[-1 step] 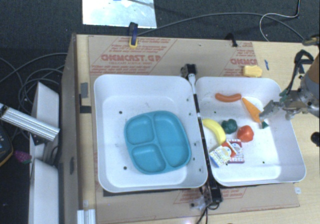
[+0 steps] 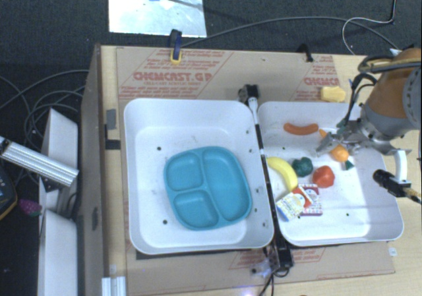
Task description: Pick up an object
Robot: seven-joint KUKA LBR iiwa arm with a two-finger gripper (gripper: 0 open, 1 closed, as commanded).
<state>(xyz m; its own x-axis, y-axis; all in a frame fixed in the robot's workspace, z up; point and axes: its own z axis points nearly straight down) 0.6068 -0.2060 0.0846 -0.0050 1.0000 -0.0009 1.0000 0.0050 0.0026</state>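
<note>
Touching round glossy orange fruit [image 2: 339,153]: metal claw [image 2: 335,142].

Your arm [image 2: 395,100] comes in from the right edge, orange band uppermost and grey wrist below it, angled down and leftward. Your gripper [image 2: 337,142] sits low at the wrist's left end, towards the far right of the scene.
</note>
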